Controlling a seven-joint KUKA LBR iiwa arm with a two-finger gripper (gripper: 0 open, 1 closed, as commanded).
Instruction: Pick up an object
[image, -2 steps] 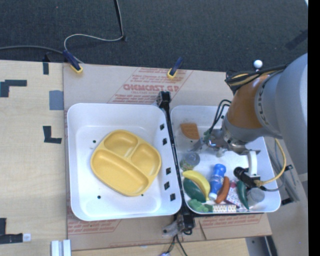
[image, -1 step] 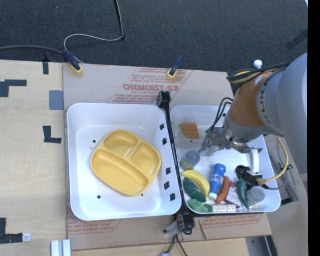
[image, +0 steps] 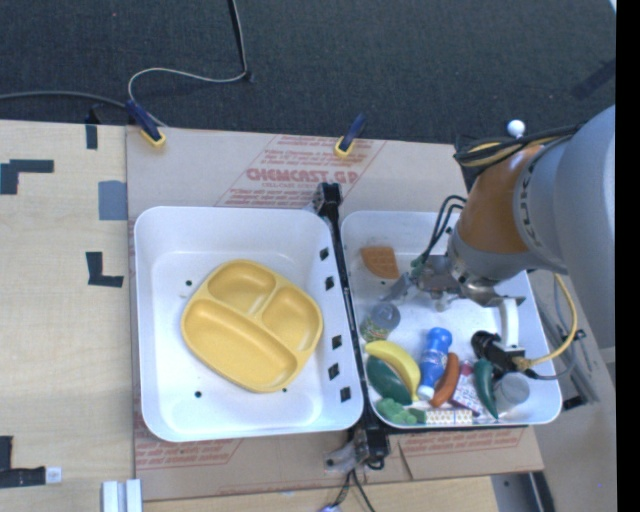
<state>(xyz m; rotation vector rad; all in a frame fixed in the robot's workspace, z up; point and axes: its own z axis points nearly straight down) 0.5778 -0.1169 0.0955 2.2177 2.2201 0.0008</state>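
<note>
Right bin (image: 548, 400), near end: banana (image: 393, 364), blue bottle (image: 435, 357) and red sausage (image: 447, 380) lie clustered. Farther in, the gripper (image: 428, 281) sits low over the bin floor; grasp state cannot be told. Left bin (image: 150, 330) holds a yellow divided tray (image: 251, 324).

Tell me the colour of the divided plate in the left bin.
Yellow; the divided plate shows clearly in the camera view.

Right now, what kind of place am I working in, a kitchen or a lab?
Most likely a robotics lab bench, not a kitchen: two white bins sit on cardboard held by clamps, cables trail across dark carpet, and the bins hold a yellow plate and toy food like a banana.
</note>
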